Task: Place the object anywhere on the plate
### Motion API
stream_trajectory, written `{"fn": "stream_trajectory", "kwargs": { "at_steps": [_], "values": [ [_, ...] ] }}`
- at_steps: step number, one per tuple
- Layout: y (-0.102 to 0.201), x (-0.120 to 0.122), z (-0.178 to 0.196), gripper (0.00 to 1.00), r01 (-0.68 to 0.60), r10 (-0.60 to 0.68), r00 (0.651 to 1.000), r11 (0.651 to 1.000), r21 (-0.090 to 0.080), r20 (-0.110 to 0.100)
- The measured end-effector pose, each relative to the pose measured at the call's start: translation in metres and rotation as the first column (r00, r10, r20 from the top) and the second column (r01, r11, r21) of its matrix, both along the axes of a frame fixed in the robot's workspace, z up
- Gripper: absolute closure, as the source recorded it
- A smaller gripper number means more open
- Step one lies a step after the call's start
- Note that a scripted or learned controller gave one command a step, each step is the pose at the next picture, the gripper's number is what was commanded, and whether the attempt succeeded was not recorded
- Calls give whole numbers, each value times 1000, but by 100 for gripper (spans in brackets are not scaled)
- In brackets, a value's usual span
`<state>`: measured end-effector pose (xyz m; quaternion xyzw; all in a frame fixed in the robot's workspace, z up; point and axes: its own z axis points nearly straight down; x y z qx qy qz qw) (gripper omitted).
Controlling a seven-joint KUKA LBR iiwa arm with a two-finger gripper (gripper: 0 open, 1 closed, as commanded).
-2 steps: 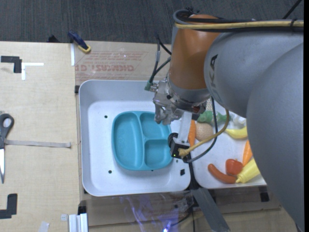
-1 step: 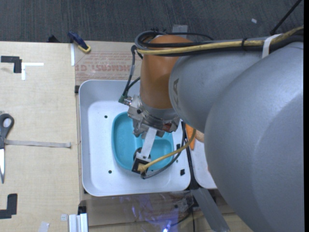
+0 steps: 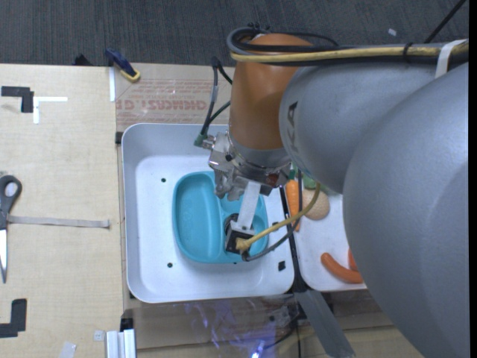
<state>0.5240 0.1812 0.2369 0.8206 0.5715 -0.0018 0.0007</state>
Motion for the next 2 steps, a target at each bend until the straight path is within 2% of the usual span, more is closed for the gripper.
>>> {"fn": "stream_trajectory", "kwargs": {
  "at_steps": [1, 2],
  "values": [
    [17, -24, 54, 100, 228, -228, 974, 974, 0, 3],
    [17, -24, 54, 0, 228, -228, 974, 974, 0, 2]
  ]
}}
